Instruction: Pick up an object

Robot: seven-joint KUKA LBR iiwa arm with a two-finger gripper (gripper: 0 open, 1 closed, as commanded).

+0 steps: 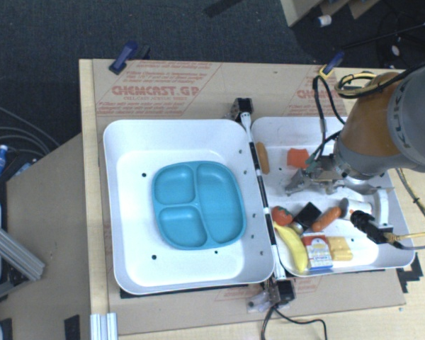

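Tool [304, 179] low in right bin [280, 134], grip state unclear — carrot [324, 219] nearby, light, stiff, slick; pinch mid-length.

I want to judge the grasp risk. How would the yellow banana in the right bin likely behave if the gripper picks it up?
The banana looks smooth and curved, so it may slip or turn between narrow fingers. It seems to be a light toy, probably stiff. It touches the small box beside it, so lifting may disturb that.
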